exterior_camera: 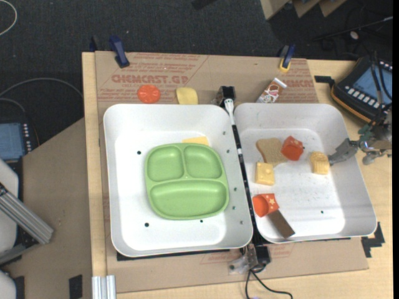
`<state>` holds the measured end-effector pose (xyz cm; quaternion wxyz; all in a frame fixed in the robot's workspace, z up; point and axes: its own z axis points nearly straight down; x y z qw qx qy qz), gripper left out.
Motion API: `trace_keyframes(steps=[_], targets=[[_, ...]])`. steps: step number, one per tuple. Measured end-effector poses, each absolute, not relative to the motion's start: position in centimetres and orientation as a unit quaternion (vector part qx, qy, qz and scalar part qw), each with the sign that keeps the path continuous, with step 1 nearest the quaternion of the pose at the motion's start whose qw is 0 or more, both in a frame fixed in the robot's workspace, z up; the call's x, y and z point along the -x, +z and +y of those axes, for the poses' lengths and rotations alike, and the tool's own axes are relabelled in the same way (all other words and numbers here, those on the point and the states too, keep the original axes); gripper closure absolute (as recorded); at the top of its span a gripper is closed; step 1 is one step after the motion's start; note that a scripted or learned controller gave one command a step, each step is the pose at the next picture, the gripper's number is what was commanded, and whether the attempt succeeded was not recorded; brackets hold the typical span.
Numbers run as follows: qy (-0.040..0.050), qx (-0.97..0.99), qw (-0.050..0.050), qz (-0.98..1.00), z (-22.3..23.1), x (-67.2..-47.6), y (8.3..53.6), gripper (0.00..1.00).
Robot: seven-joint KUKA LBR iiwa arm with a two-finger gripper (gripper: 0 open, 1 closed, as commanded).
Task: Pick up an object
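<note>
Dark carpet surrounds a wooden bench, and on it a brown cardboard sheet (206, 73) carries the two white bins. At about 3 o'clock of the right bin (349, 204) the gripper (343, 150) reaches over the rim. It has nothing in its hold; how far it is open I cannot tell at this size.

Nearest to it, just beside its tip toward 9 o'clock, lies a small yellow block (320, 162), which looks like toy food. I judge it light and stiff, maybe a little slippery, so it should be taken across its two flat sides. Further in the same direction are a red toy piece (292, 148), touching a tan toast-shaped slice (270, 149), and a yellow cheese-like wedge (265, 174). Toward 7 o'clock in this bin are a red-orange piece (264, 204) and a brown bar (280, 223) near the rim. The thin slice lies flat, so it seems harder to grip.

Left bin (121, 167) holds a green divided plate (186, 180) with a pale yellow piece (195, 141) at its 12 o'clock edge. Outside the bins, at the bench's 12 o'clock side, lie an orange disc (149, 93), a yellow lump (186, 95) and a small wrapper (270, 92).
</note>
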<state>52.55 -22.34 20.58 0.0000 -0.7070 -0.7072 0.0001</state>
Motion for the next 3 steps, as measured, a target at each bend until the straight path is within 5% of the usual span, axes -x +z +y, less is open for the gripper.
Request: trace_keyframes(steps=[1, 2, 3], targets=[[-0.0012, 0.705, -0.002, -0.709, -21.0, -61.6, 15.2, 0.0], [-0.0037, 0.706, 0.006, -0.708, -21.8, -54.1, 8.4, 0.0], [-0.0027, 0.704, -0.002, -0.71, -16.0, -60.7, 8.5, 0.0]])
